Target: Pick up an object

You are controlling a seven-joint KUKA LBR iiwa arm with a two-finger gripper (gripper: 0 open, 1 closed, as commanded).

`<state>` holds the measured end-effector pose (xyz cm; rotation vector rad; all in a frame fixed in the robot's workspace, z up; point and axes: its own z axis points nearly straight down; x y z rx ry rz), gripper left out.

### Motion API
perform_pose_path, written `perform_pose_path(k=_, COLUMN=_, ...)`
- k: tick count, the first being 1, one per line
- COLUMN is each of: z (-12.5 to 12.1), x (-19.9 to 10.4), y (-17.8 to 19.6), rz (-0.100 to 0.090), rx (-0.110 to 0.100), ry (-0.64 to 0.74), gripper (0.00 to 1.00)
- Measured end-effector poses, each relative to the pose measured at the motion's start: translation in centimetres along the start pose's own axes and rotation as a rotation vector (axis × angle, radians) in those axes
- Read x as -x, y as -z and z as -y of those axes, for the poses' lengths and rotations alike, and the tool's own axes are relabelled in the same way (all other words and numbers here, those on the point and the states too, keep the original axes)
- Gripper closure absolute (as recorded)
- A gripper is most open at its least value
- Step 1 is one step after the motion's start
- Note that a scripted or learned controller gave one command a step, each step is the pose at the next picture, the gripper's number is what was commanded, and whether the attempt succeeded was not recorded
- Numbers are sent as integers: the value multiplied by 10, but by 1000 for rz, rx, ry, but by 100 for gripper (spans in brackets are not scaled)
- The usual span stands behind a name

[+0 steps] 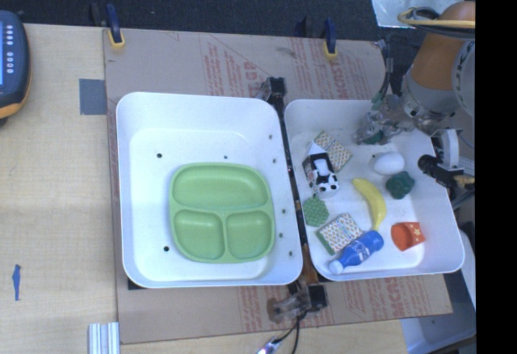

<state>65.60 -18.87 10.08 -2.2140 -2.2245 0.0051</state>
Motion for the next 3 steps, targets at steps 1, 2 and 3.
perform_pose_path(k=1, z=16, x=-10, y=16, rz=0, rx=-1, ry=-2, gripper=100)
perform_pose_path(k=2, z=20, x=-51, y=85, rz=0, rx=8, ry=3, gripper=100)
perform_pose_path(k=3, z=35, x=-137, y=91, rz=-3, rx=-1, ry=8, gripper=100)
